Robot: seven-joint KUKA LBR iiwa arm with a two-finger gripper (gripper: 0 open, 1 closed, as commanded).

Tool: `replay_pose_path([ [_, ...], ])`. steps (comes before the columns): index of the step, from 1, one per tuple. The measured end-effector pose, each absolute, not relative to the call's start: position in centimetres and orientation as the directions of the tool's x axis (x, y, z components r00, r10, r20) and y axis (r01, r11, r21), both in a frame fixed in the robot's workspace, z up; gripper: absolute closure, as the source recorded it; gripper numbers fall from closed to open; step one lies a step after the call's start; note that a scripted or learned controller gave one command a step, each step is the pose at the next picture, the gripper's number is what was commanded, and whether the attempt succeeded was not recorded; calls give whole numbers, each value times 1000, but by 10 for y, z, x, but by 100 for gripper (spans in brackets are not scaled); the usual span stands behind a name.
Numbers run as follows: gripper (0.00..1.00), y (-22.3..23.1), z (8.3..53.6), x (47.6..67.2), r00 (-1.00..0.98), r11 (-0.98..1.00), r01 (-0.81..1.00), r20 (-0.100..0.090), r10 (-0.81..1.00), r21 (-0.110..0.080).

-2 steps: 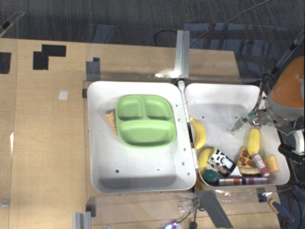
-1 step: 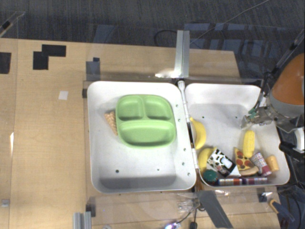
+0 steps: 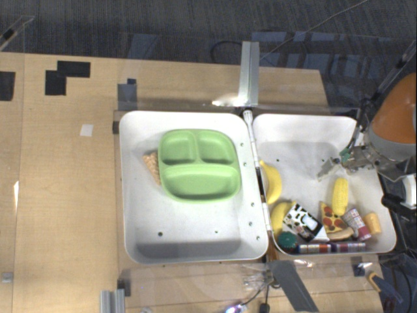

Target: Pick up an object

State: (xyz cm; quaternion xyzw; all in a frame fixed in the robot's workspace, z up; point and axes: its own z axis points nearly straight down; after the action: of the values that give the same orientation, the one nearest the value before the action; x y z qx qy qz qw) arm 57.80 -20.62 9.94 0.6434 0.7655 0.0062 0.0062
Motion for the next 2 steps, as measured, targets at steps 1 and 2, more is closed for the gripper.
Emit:
replay_pose_path([
  [1,0,-208,91,527,-255,255,967,-9,967,18],
  [2,100,-206,99,529,-253,253,967,-3,968,19],
])
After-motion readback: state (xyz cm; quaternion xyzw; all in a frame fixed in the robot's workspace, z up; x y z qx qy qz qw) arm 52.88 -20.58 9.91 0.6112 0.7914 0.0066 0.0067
